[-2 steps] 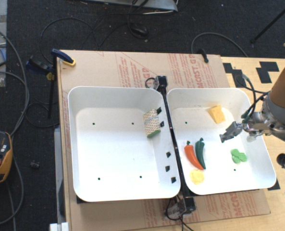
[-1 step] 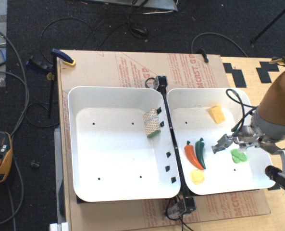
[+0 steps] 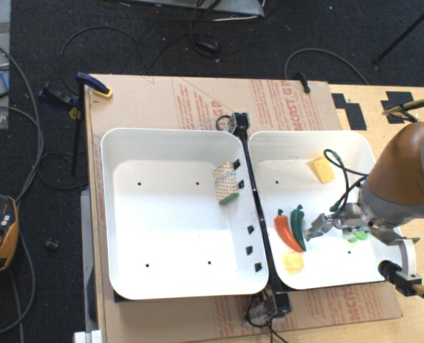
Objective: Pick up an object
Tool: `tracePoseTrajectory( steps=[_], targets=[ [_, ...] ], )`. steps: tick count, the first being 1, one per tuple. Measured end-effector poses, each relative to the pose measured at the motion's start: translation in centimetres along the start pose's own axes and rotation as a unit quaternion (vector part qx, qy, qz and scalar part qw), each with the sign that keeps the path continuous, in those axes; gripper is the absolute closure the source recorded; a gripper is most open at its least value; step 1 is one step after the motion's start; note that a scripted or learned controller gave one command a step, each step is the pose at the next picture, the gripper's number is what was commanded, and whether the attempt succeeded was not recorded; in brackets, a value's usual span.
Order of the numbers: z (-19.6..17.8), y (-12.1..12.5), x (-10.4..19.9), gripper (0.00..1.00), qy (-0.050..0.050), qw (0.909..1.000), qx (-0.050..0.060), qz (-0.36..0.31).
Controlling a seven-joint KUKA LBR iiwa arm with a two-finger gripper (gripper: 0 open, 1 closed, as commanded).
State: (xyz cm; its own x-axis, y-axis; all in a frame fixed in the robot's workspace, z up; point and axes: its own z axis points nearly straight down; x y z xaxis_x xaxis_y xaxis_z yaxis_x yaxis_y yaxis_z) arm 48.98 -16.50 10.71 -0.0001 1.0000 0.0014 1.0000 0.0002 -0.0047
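Reaching in from the right, the grey arm (image 3: 405,181) is sitting highest over the bench as I am watching, its orange band showing above the wrist. Bench board (image 3: 183,106): carrying two shallow white bins side by side. Left bin (image 3: 126,191): holding a patterned pouch (image 3: 227,182) against its right wall. Right bin (image 3: 355,148): holding the rest. Gripper (image 3: 316,227): hovering low in the right bin; I cannot tell how its fingers are set. Red pepper (image 3: 287,233) and dark green pepper (image 3: 298,224): lying just left of the gripper tip. Yellow block (image 3: 322,169): lying well apart, toward the far wall. Yellow piece (image 3: 293,262): sitting near the front wall. Small green item (image 3: 354,237): lying under the wrist.
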Motion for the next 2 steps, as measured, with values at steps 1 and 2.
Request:
tracePoseTrajectory(
  steps=[1,2],
  targets=[
    [1.6,0.0,0.0,0.00,0.000,1.0000,-0.002,0.000],
    [0.5,0.0,0.0,1.00,-0.001,1.0000,-0.002,0.000]
  ],
)
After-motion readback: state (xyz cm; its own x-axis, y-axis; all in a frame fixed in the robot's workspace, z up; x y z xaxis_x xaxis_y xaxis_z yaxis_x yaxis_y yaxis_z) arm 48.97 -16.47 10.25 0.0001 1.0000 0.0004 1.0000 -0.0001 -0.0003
